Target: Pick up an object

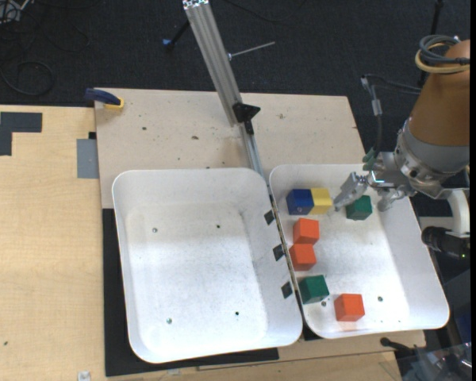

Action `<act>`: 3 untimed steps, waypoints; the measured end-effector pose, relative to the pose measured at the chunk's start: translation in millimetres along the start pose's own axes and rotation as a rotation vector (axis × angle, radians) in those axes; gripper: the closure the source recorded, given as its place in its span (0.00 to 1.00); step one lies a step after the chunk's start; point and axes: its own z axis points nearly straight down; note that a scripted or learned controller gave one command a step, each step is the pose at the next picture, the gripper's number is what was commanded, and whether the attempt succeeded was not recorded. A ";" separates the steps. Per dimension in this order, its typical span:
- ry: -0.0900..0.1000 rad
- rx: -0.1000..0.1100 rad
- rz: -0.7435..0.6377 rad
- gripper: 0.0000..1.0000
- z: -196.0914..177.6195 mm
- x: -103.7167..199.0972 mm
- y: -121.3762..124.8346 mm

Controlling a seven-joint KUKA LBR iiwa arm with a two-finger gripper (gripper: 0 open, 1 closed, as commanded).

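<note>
Right bin [428,292] holds blue block [299,202], yellow block [321,200], two orange blocks [305,231], a green block [314,288], another orange block [349,306]; gripper [368,193], fingers spread, straddles a second green block [358,208] near the bin's far edge; left bin [143,213] alongside.

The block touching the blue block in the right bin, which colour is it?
Yellow. The yellow block shows best in the camera view, against the blue block.
</note>
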 end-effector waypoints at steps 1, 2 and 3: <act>-0.001 -0.005 0.003 0.00 -2.6 -1.5 0.5; 0.000 0.002 0.003 0.00 61.9 -2.9 -1.0; 0.000 0.001 0.010 0.00 114.5 6.5 -3.0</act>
